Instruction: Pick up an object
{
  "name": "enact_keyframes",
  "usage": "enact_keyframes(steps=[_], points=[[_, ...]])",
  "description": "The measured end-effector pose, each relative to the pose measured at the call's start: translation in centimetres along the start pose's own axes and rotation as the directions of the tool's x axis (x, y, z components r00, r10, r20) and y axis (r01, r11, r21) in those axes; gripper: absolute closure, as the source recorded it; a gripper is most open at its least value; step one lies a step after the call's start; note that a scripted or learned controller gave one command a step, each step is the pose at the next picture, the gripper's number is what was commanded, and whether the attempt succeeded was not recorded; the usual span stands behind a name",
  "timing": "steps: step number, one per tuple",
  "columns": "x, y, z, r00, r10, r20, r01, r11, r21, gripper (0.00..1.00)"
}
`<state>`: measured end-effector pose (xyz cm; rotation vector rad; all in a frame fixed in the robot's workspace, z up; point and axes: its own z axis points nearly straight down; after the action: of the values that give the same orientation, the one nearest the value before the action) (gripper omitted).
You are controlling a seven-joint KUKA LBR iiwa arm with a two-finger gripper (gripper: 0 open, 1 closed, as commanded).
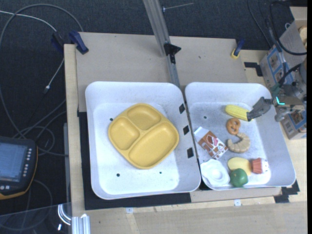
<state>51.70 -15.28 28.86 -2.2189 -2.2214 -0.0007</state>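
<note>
The gripper (pixel 258 109) hung at the three-o'clock edge of the right bin (pixel 274 139), its tip just beside the corn cob (pixel 237 112); I could not tell how the jaws stood. This looked like the approach step, nothing yet gripped. The next move probably called for shifting toward nine o'clock over the corn and descending before closing.

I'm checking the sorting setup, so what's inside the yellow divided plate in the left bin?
The yellow plate shows three bare compartments with nothing lying in them. It rests flat in the left bin, so the patch of bin floor beneath it is covered and cannot be seen.
</note>
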Motion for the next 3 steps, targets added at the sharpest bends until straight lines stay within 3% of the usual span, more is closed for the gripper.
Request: enact_keyframes(steps=[3], points=[[-0.3, 0.8, 16.0, 1.0, 0.001, -0.001, -0.001, 1.0, 0.006, 0.0]])
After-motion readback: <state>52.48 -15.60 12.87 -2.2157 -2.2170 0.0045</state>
